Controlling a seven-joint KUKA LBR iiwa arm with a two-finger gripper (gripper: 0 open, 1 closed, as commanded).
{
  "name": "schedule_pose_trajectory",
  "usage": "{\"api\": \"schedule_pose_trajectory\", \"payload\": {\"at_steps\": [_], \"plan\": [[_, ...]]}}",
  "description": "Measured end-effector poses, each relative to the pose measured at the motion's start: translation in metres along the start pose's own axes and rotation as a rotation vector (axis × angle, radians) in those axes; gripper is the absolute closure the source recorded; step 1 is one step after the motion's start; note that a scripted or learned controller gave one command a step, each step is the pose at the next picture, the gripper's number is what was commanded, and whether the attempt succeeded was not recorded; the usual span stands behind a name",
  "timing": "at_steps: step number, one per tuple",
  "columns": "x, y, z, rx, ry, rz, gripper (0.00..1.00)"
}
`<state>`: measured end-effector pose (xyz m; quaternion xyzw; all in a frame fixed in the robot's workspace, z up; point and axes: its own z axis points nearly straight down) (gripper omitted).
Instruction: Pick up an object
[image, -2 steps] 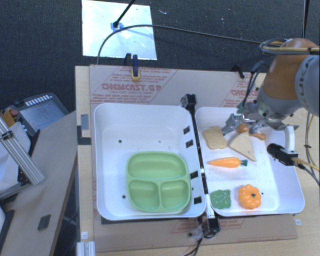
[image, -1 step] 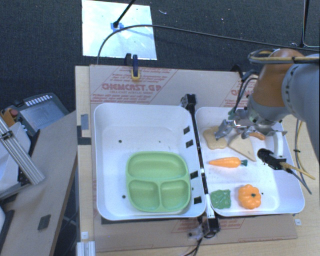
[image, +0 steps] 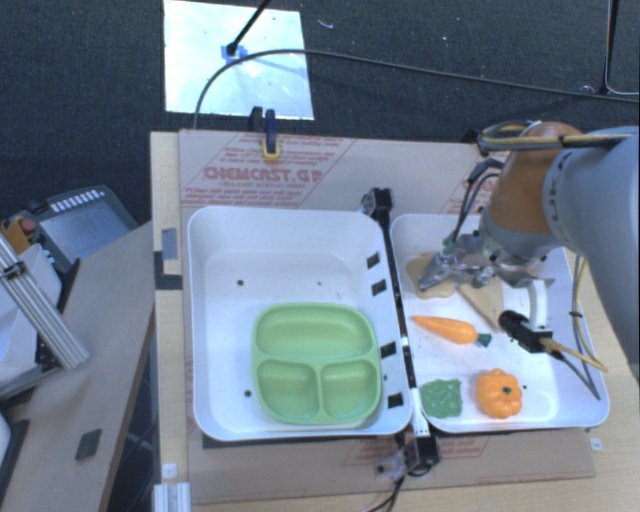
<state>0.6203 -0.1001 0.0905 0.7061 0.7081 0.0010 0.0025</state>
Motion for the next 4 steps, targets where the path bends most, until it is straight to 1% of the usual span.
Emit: {"api": "schedule_pose_trajectory", "payload": {"at_steps": [1,2,3,4], "plan": [[0.0,0.002,-0.014,-0.006,0.0,0.0,1.0],[0.003,0.009,-0.077,-0.002,0.001,-0.002,1.0],[0.003,0.011,-0.131,-0.002,0.001,-0.003,1.0],[0.01,0.02,-0.187,-0.003,0.002,-0.004,1.0]]}}
